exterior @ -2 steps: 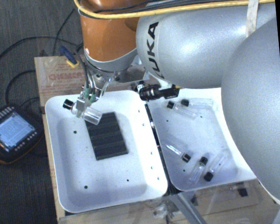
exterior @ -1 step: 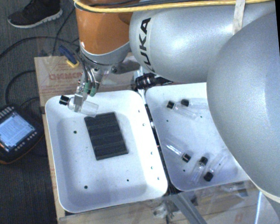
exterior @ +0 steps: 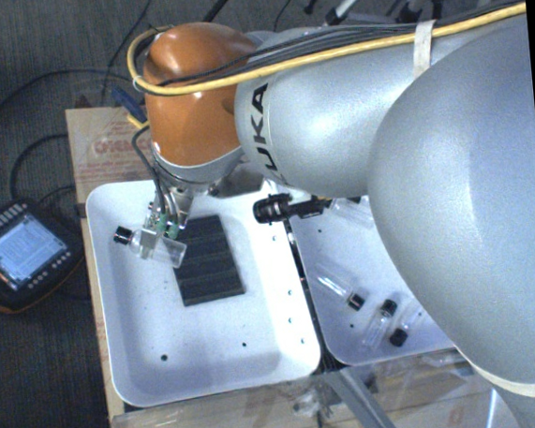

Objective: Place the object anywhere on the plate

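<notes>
Hand: we see it gripping clear vial | over dark plate's left edge | we judge vial light, slippery, fragile; hold mid-body

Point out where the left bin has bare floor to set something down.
In the left bin, the floor below the dark plate down to the near rim is bare, as is the strip between plate and right wall. The upper left is crowded: the tool hangs over a clear vial beside the plate's top corner.

Dark grey carpet floor w/ black cables.
</notes>
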Robot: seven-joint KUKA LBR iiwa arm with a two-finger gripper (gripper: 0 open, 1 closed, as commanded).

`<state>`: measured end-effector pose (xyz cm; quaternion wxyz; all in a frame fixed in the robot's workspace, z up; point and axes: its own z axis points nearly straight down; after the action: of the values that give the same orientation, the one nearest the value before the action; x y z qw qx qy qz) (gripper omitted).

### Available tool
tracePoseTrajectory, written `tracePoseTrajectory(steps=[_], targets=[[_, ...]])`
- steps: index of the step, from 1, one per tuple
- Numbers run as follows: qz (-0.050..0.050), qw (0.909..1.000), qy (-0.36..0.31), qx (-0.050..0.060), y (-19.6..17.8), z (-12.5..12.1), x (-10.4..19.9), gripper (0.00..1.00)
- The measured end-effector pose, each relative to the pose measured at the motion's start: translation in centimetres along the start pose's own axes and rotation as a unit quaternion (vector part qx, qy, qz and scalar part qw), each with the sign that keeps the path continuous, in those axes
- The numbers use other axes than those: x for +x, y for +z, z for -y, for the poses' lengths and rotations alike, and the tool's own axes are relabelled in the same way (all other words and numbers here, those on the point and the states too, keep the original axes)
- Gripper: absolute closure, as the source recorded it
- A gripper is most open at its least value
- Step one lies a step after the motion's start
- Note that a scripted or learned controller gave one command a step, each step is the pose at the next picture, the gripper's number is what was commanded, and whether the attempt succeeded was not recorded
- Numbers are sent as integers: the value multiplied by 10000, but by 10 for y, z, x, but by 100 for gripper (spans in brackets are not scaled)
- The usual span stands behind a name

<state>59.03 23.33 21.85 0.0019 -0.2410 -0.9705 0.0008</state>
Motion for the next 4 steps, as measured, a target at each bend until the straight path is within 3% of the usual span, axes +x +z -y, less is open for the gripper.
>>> tracePoseTrajectory(steps=[1, 2, 3, 4], targets=[[3, 10000, -16, -7, -70, 22, 44, 100], [3, 10000, -14, -8, -70, 22, 44, 0], [-11, 9973, 733, -1, 124, 28, 52, 0], [74, 9957, -921, -54, 131, 46, 84, 0]])
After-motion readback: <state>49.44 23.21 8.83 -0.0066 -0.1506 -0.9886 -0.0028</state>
